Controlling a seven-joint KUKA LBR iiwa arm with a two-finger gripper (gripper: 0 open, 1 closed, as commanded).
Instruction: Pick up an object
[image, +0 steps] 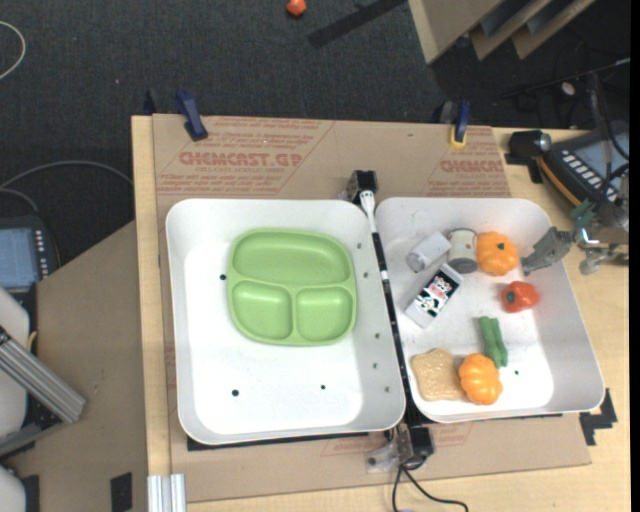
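Right now my gripper (548, 250) sits at the right rim of the right bin (570, 390), a grey metal shape whose tip points left toward the toys; whether it is apart or together I cannot tell from this slant. Nothing is visibly in its grasp.

Nearest to it is an orange pumpkin (496, 253), round and ribbed, with a glossy plastic look. Just below lies a red tomato (518, 296), smooth and roundish with a bit of green at its top. Left of the pumpkin stands a small cylinder (461, 247), grey-white with a dark end, touching or nearly touching a pale grey block (427, 251) that tilts with its long axis running from lower left to upper right.

Below those lies a white carton (432, 296) printed with black patches, flat on the bin floor, its long axis also slanting from lower left to upper right. A green stick-like piece (492, 340) lies with its long axis nearly up and down in the view, leaning slightly to the right at its lower end. At the bin's near side a tan bread slice (434, 374), grainy in texture, lies just beside a second orange pumpkin (479, 379).

Across in the left bin (200, 400) rests a light green divided plate (292, 286), smooth, with three compartments.
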